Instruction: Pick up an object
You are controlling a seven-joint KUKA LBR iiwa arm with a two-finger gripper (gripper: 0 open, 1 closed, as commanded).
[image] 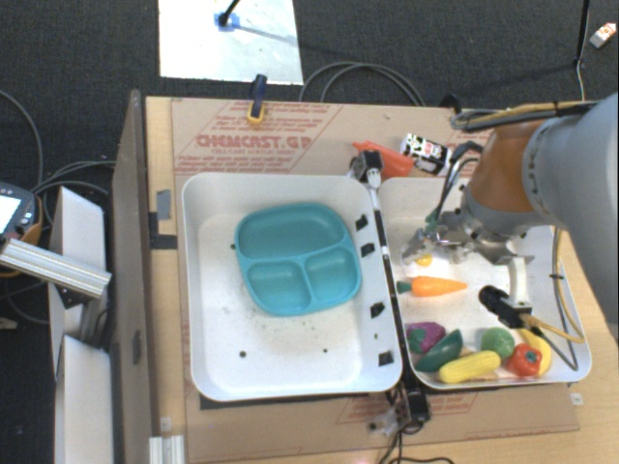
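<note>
Seen from above, two white bins sit side by side on a counter (290, 133). The left bin (208, 259) holds a teal divided plate (295, 257). The right bin (561, 303) holds toy food — a carrot (437, 285) mid-bin, with purple grapes (424, 336), a yellow corn cob (469, 365), a green lime (498, 340) and a red tomato (525, 358) along its near edge. The grey arm's pincer (447, 243) hovers just above the carrot; whether it is open cannot be told.

place: robotics lab | evidence: cardboard-topped bench (290, 129), loose cables (368, 75), bins (208, 259)
</note>
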